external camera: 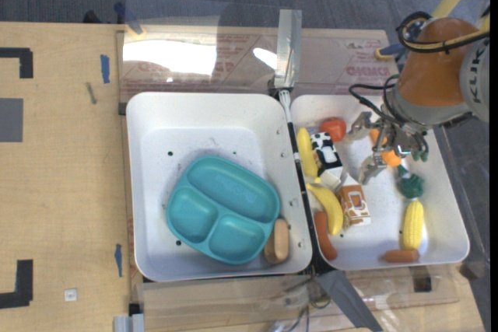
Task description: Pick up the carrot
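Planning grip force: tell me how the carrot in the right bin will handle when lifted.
The carrot looks like a small moulded toy, so probably stiff and light. Its rounded, smooth-looking body may slip or roll.

The arm (443, 66) enters from the right, grey casing with an orange band above the wrist, angled downward. The gripper (387, 148) hangs low, fingers (372, 166) spread apart, a small orange piece showing between them.
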Robot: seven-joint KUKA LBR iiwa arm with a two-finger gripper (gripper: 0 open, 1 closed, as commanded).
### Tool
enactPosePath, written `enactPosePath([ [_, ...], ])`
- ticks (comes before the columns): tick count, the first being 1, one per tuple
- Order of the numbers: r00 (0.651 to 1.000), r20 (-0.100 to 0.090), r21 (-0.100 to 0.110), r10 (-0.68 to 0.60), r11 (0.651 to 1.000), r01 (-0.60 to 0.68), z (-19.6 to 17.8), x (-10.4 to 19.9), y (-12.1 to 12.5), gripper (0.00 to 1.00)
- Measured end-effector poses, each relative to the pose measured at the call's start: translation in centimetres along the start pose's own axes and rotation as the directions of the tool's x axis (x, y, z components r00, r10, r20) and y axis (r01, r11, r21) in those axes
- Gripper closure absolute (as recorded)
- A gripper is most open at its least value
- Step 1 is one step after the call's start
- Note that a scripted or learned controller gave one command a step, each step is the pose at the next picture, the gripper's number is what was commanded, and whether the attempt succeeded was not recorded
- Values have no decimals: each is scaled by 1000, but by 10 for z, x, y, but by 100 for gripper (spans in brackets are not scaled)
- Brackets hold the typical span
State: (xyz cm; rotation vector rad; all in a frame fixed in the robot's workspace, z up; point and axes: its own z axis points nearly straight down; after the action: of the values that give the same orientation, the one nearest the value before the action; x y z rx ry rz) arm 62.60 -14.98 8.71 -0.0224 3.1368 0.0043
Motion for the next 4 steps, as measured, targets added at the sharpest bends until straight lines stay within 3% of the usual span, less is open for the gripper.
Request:
enactPosePath([
  [1,1000,10,4,1,1000,-1,-14,-2,-2,100],
  [2,996,13,5,92,996,-92,-102,-10,-16,100],
  [3,996,3,3,92,996,-92,-96,-8,-15,0],
  [4,996,8,4,87,996,-88,-2,-8,-5,0],
])
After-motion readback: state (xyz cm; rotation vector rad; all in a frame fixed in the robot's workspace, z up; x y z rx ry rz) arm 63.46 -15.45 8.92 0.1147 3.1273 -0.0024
